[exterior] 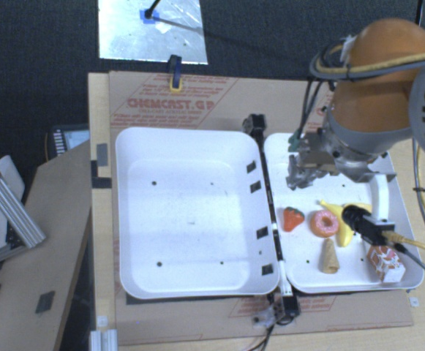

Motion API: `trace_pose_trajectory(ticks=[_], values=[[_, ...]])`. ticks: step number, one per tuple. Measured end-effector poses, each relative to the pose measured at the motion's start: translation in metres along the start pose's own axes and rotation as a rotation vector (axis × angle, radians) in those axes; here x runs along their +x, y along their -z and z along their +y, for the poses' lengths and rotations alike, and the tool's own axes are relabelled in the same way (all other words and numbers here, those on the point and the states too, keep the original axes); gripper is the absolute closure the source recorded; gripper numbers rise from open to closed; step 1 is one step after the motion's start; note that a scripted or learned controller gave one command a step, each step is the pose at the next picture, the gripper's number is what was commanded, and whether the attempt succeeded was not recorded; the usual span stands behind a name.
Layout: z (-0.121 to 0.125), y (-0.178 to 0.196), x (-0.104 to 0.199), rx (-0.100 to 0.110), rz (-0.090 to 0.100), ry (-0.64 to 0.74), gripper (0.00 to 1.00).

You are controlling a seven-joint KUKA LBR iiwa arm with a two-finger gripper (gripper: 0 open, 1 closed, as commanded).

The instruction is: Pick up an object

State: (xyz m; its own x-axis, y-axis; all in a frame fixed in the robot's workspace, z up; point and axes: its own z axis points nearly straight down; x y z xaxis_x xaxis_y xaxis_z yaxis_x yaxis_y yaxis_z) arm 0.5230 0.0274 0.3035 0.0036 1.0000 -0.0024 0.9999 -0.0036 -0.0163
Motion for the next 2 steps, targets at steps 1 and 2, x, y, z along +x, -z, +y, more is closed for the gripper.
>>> trace_pose_trajectory(ticks=[1, 2], values=[[-0.0055, -0.0398, -0.0003, -0.014, 0.002, 0.004, 1.00], [-0.0047, -0.0373, -0.0004, -0.018, 0.002, 0.004, 0.00]])
